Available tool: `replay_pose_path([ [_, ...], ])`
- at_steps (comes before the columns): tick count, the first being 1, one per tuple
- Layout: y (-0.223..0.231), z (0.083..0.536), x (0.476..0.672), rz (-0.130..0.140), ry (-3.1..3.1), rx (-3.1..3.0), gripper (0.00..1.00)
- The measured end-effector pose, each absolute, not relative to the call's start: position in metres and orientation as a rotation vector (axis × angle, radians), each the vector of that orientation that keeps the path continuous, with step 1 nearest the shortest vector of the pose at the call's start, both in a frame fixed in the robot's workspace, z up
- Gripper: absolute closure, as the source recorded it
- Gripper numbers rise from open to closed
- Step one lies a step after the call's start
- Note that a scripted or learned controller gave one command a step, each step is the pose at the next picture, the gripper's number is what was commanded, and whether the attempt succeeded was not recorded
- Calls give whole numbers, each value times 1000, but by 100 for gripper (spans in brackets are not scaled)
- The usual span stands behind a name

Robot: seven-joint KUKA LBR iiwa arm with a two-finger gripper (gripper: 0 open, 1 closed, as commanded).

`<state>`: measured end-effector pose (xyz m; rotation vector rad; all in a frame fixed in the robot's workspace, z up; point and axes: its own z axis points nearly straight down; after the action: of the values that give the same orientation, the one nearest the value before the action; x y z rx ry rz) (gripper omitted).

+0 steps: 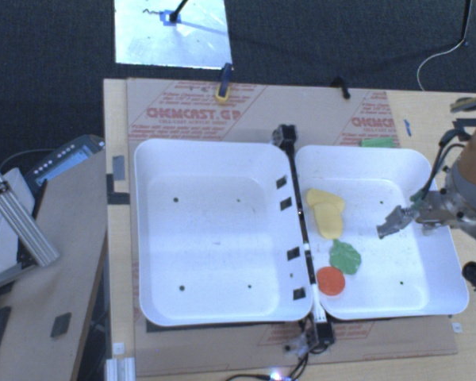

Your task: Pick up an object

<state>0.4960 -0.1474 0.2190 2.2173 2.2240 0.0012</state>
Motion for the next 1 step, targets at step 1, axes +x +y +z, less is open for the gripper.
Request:
replay_pose_path([
  [1, -46, 196, 505, 5, 2239, 2208, 0],
])
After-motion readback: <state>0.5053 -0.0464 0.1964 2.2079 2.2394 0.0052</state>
